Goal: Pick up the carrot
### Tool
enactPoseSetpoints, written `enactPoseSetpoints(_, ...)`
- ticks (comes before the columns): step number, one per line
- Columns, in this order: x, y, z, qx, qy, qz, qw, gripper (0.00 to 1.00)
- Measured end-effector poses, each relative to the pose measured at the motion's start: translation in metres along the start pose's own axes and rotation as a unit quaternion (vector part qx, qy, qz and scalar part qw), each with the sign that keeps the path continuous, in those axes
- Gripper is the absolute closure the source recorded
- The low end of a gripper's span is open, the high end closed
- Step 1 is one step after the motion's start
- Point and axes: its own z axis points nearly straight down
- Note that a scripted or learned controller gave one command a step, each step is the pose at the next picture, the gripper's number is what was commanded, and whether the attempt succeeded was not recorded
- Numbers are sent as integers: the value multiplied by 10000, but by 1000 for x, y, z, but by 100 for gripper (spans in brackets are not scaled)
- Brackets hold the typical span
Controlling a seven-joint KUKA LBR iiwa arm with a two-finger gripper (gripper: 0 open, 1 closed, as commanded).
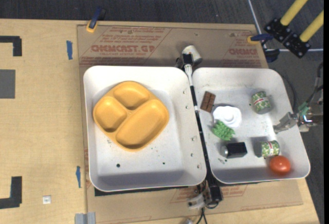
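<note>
What is taken to be the gripper (294, 120) is seen as a small metallic part at the right rim of the right bin (241, 87), low over the bin's edge; whether it is open or closed cannot be told, and nothing is seen held in it. No plainly carrot-shaped thing is made out. The likeliest candidate by colour is judged to be the red-orange round item (280, 165) in the near right corner of that bin, close to the gripper. A green-and-white can (270, 148) lies just beside it, so a descent from directly above is advised, with the closing line set so that the can and the bin wall are not struck. Further in lie a black block (236, 149), a green leafy piece (223, 129), a white object (227, 115), a brown piece (207, 100) and a second can (260, 101), all well apart from the corner. A yellow divided plate (131, 114) is held by the left bin (177, 89).
</note>
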Motion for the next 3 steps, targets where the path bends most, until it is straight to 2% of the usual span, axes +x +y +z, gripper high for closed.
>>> enactPoseSetpoints(1,110,34,-33,-12,-3,-685,9976,0)
enactPoseSetpoints(2,148,91,11,-11,-4,-754,9972,0)
enactPoseSetpoints(3,233,56,11,15,7,-31,10000,0)
